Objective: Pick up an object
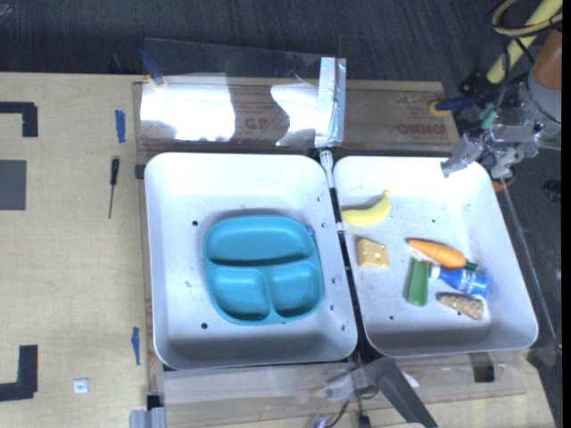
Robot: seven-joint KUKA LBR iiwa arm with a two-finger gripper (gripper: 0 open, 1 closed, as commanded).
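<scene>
1. The things that can be picked up lie in the right bin (513,266): a yellow banana (368,211), a piece of cheese (373,254), an orange carrot (436,253), a green cylinder (417,282), a blue and white tube (464,281) and a brown cone-shaped piece (461,305).
2. The banana lies near the back left corner of this bin, and the cheese lies just in front of it, a little apart.
3. The carrot lies toward the middle right. The green cylinder stands just beside it on the near side, and the blue and white tube lies close under the carrot's right end.
4. The brown piece lies in front of the tube, very near to it; I cannot tell if they touch.
5. The left bin (169,239) holds a blue tray (263,266) with three compartments.
6. The gripper (486,154) is above the back right corner of the right bin, well apart from all the things. I cannot tell how its fingers stand, and nothing is seen in it.
7. Both bins stand side by side on the table (62,266), and a clear plastic sheet (241,105) stands behind the left bin.
</scene>
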